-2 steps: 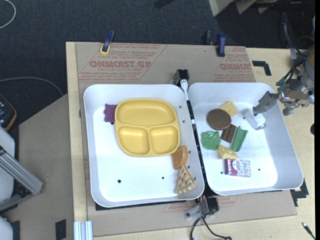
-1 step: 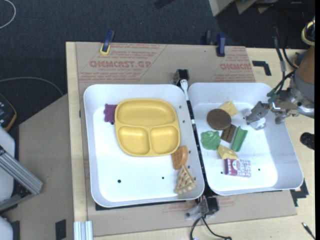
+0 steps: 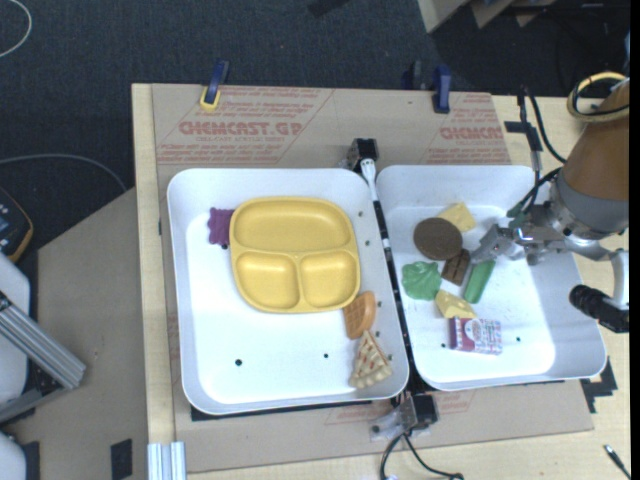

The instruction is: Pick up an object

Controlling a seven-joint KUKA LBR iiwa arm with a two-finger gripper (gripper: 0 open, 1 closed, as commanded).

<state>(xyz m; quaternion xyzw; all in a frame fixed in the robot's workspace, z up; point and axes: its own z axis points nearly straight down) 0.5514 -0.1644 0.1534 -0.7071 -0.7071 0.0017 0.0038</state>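
My gripper (image 3: 497, 244) hangs over the right bin (image 3: 570, 358), near its right-centre, at the end of the grey arm with the orange band (image 3: 602, 163). Just below and left of it lies a green stick (image 3: 477, 281), with a small brown block (image 3: 456, 266) beside that. I see nothing held in the gripper. Further left are a round brown disc (image 3: 437, 237), a yellow wedge (image 3: 458, 216) and a green leafy piece (image 3: 421, 279). A yellow block (image 3: 455, 306) and a red-and-white packet (image 3: 477, 335) lie nearer the front.
The left bin (image 3: 200, 368) holds a yellow divided plate (image 3: 295, 253), a purple item (image 3: 219, 226) at its left, an orange bread piece (image 3: 360, 314) and a waffle-patterned wedge (image 3: 370, 360). A black divider (image 3: 380, 238) runs between the bins.
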